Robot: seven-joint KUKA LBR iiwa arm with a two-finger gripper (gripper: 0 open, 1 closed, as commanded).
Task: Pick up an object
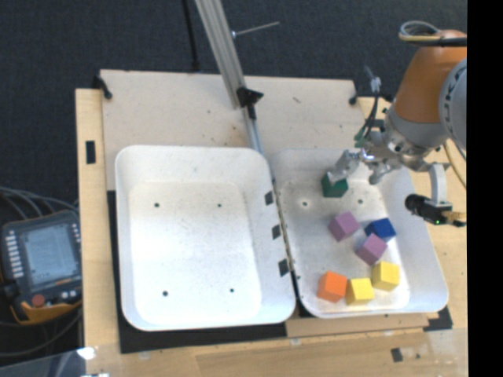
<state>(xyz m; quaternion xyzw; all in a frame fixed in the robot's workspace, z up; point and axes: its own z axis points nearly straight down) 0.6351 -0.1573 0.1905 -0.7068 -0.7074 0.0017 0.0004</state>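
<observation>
Right bin: seven blocks. Green block sits apart from the rest, nearest the bin's far edge. Purple block, blue block and second purple block cluster mid-bin; orange block and two yellow blocks lie along the near edge. Gripper hangs just above and right of the green block (finger spread cannot be told; no block seen in its grasp). Left bin alongside
</observation>
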